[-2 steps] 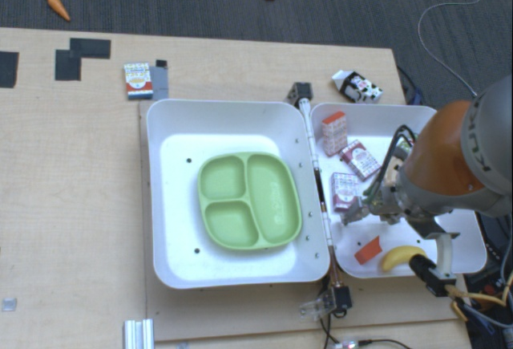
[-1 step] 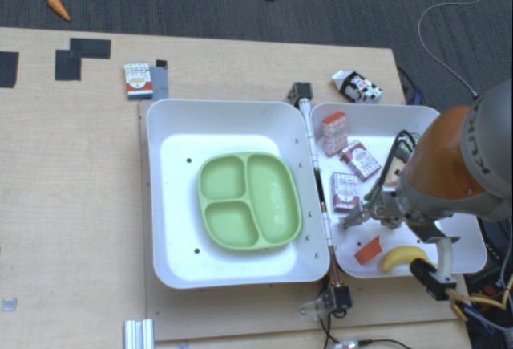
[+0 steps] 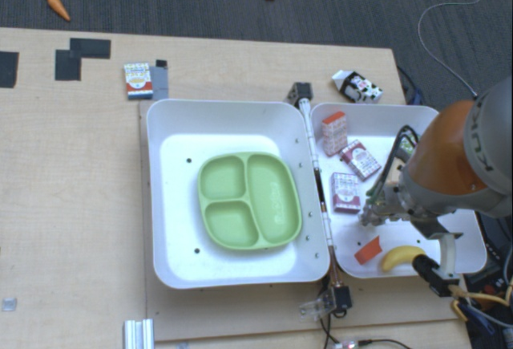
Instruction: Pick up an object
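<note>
1. The pale wooden worktop [image 3: 72, 203] carried two shallow white plastic bins.
2. The left bin [image 3: 172, 203] held a green three-compartment plastic tray [image 3: 250, 201].
3. The right bin [image 3: 473, 247] held red-and-white cartons [image 3: 346, 192], a yellow banana [image 3: 398, 257] and a small red block [image 3: 368, 250] near its front edge.
4. The pincer [image 3: 375, 213] hovered over that bin beside a carton; whether it was open or closed could not be told.

arm [image 3: 465, 163]: cut off at right edge | right bin [image 3: 346, 259]: partly hidden beneath arm | banana [image 3: 398, 257]: right end covered
</note>
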